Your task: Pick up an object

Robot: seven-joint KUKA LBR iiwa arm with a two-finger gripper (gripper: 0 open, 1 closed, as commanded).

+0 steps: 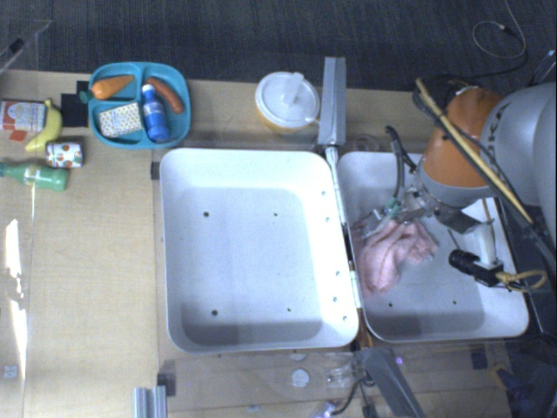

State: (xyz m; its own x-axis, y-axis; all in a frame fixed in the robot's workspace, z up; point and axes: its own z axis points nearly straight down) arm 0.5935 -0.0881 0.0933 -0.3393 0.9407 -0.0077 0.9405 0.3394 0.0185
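The grey arm with its orange band (459,151) reaches in from the right and hangs low over the right shallow white bin (452,316), with its gripper (402,209) down at the upper edge of a crumpled pale pink cloth (393,252) that lies in the left half of that bin, close to the wall shared with the left shallow white bin (252,251). The gripper appears to touch or sit just above the cloth, but the wrist and cables hide its tip, so I cannot tell whether it is apart or clamped on the fabric. The cloth looks to rest on the bin floor, not lifted, so by my judgement the task is at the grasping stage: the approach is made, while a secure hold and the lift are not yet shown. On the wooden desk (87,303) beyond the bins sit a blue divided tray of toy food (139,104) and a white lidded cup (288,101), well apart from the work.
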